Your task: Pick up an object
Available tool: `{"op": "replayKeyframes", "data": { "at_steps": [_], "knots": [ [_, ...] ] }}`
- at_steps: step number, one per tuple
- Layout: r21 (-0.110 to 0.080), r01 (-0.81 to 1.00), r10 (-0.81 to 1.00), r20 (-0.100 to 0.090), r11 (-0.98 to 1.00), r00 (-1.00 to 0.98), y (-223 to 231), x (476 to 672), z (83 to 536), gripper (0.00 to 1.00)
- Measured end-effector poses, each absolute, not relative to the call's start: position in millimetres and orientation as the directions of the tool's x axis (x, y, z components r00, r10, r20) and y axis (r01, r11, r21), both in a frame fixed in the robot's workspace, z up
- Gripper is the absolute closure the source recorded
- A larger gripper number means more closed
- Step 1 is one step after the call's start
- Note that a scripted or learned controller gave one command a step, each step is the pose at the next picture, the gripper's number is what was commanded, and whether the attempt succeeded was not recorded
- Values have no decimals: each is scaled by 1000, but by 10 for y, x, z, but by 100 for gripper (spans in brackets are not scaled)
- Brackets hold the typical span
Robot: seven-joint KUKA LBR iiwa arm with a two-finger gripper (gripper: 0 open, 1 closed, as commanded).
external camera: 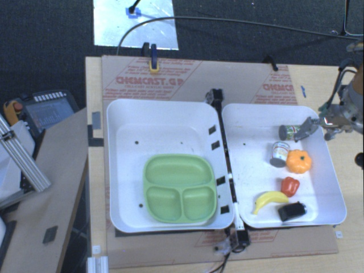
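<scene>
The right bin (250, 124) holds several small objects. A green-labelled can (289, 132) lies on its side near the far right wall. A small grey tin (279, 153) stands beside an orange pumpkin (298, 161). Nearer the front are a red pepper (290, 186), a yellow banana (270, 199) and a black block (292, 210). My gripper (319, 131) reaches in over the bin's right rim, just right of the lying can. It is open, with nothing between its fingers. One finger (307, 128) is close to the can's end.
In the left bin (125, 152) lies a green divided plate (181, 187). A black-clipped divider (223, 158) runs between the bins. A pendant (48, 114) and a metal rail (23, 158) sit on the side table to the left.
</scene>
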State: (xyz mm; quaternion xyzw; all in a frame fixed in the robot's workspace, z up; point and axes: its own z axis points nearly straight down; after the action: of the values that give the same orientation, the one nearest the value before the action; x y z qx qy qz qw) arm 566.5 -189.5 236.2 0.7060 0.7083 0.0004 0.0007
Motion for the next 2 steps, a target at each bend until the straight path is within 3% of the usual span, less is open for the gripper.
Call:
{"op": "replayKeyframes", "data": {
  "at_steps": [2],
  "knots": [
    [-3, 1000, 1000, 1, 1, -1, -1879, 5632, 1323, 0]
  ]
}}
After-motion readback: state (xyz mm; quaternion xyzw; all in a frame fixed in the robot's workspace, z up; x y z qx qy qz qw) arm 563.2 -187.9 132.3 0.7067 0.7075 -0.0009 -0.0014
